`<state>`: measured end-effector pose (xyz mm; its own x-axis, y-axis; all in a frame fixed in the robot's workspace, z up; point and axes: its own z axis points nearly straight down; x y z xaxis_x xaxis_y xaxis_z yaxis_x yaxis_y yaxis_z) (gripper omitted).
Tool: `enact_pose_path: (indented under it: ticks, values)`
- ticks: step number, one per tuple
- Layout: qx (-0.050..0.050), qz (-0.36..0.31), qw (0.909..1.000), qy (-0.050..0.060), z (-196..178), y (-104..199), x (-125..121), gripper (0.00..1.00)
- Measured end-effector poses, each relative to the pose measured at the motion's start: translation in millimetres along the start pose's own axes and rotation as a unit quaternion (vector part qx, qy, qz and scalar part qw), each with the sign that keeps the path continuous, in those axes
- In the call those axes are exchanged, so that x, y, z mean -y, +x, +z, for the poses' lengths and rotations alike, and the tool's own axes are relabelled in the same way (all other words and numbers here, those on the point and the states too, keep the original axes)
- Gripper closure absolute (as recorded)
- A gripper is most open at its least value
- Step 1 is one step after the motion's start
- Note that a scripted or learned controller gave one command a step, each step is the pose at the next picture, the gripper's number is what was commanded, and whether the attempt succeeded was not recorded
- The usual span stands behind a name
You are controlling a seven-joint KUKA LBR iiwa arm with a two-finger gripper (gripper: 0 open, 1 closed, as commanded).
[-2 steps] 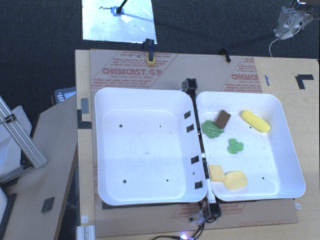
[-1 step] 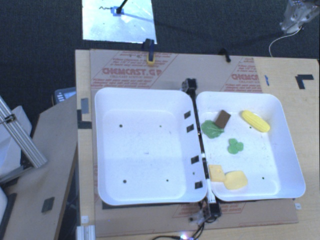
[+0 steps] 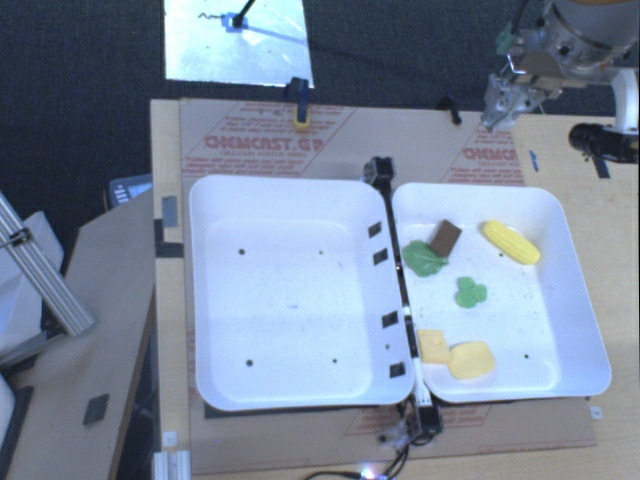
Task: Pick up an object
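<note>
Overhead, the grey arm [image 3: 590, 18] with its orange band reaches in at the upper right, and its pincer [image 3: 498, 103] hangs above the bench [image 3: 250, 128], beyond the far rim of the right bin [image 3: 580, 268] and well apart from everything inside it. Nothing sits between its tips; whether the tips stand apart or closed I cannot tell, as they are small and blurred at this angle.

Two shallow white bins lie side by side on the bench. The left bin [image 3: 290, 288] shows its bare white floor with a few dark specks. All the loose things lie in the right bin. A brown block [image 3: 446, 236] lies tilted near the far left part, touching or overlapping a green leaf-like piece [image 3: 423, 259] just below it. A yellow corn cob [image 3: 511, 242] lies at a slant toward the far right side. A small green broccoli-like piece [image 3: 470, 292] sits near the middle, apart from the others. Near the front left corner, a pale yellow square piece [image 3: 433, 345] lies just beside a rounder yellow lump [image 3: 470, 360]; the two look to be touching.

Beyond the bins, printed brown cardboard [image 3: 260, 138] covers the bench, and a shiny square sheet [image 3: 237, 26] lies on the dark floor past it.
</note>
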<state>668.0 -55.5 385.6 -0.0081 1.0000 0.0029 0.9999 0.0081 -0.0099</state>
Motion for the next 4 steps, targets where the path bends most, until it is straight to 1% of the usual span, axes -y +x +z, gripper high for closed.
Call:
enact_pose_path:
  ticks: [1,2,3,4]
  values:
    - [0.003,0.006,1.0,-0.007,-7,-79,0,1.0]
    - [0.002,0.007,1.0,-0.004,50,-154,1,1.0]
    - [0.006,0.002,0.9999,-0.016,-155,-150,31,1.0]
    - [-0.001,0.003,1.0,0.002,29,-127,58,1.0]
